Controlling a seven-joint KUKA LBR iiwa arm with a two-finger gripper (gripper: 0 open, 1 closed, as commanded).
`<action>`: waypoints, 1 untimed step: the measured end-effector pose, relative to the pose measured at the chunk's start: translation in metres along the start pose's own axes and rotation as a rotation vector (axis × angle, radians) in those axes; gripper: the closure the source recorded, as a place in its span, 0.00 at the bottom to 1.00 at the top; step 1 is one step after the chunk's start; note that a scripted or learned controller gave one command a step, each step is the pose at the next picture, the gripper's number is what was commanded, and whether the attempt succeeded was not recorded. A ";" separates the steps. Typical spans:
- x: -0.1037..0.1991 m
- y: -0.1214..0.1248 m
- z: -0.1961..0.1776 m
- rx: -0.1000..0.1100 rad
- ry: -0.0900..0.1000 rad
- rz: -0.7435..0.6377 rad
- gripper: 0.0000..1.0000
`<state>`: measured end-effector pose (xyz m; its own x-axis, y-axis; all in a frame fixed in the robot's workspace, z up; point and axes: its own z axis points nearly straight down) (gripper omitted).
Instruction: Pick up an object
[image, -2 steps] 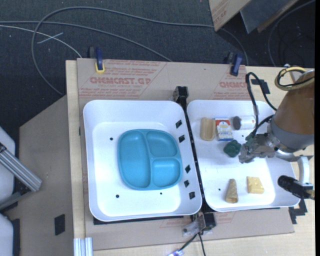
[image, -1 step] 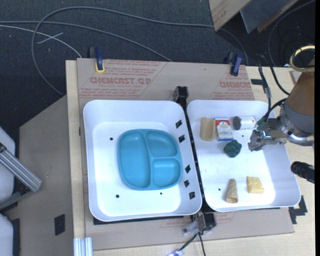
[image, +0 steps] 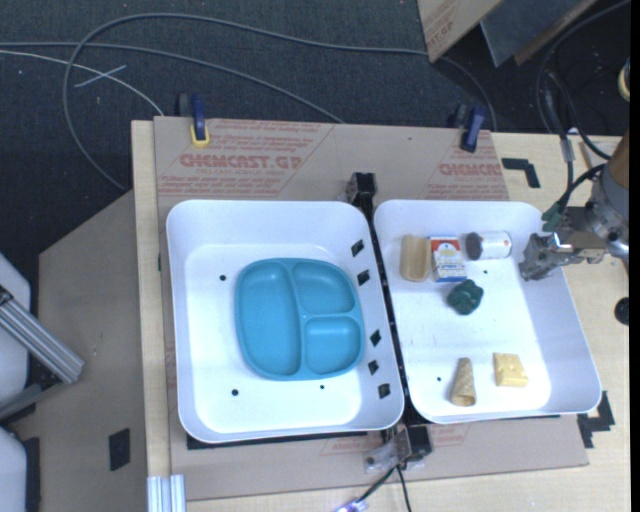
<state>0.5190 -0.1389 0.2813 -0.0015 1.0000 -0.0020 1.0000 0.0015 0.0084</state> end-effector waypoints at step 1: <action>0.055 0.012 0.018 0.011 0.006 -0.004 1.00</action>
